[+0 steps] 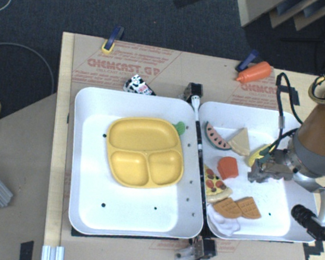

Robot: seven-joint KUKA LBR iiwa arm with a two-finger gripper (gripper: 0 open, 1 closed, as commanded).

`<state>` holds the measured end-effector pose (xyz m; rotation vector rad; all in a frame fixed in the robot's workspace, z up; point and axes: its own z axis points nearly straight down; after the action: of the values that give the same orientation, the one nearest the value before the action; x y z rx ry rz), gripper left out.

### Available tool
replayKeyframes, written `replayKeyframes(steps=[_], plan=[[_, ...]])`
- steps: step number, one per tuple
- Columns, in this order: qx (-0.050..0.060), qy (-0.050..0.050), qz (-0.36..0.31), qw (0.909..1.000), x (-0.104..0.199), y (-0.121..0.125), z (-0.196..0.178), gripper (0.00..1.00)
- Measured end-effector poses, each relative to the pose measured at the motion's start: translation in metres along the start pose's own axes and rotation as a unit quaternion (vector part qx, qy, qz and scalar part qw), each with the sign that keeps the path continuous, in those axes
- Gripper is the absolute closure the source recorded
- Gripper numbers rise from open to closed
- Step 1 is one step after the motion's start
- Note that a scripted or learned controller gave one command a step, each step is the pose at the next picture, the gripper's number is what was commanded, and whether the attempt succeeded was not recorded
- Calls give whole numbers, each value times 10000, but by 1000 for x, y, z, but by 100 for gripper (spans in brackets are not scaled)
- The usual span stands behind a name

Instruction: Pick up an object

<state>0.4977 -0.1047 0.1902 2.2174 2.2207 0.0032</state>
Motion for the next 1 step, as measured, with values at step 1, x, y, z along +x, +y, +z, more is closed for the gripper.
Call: replayKeyframes(steps=[1], plan=[[-11, -4, 0, 10000, 0, 1, -37, 100]])
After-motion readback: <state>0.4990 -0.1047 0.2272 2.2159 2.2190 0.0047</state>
